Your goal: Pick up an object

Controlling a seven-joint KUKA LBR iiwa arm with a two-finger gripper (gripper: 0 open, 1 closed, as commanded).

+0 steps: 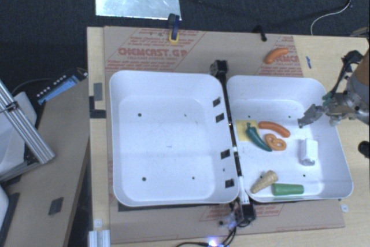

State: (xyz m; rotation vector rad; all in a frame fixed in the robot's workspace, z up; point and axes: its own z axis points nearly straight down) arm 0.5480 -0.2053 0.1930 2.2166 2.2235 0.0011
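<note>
Objects for picking lay scattered in the right bin (324, 92), a shallow white tray with rounded corners and a smooth, faintly glossy floor. Near its left wall sat a long dark green pepper (258, 139), curved and tapered, partly over a flat yellow piece (241, 128). Just right of it lay an orange sausage-shaped toy (274, 128) and, touching the pepper's lower end, an orange ring-like slice (276, 142). Farther right a small white cylinder (307, 151) stood apart from them. Toward the near rim a tan cone (263, 181) rested just beside a smooth bright green cylinder (288, 188). Another orange sausage (276, 55) lay outside the bins on the brown cardboard sheet (150, 52) covering the tabletop (358, 142).

The left bin (167, 136) was of the same white plastic, with black clips along the shared edge.

The grey arm (355, 98) came in from the right at a slant, its wrist over the right bin's right rim. The pincer (306, 117) pointed left and downward above the bin's right part, apart from the white cylinder; I cannot tell how far it was open, and nothing showed in its grasp.
</note>
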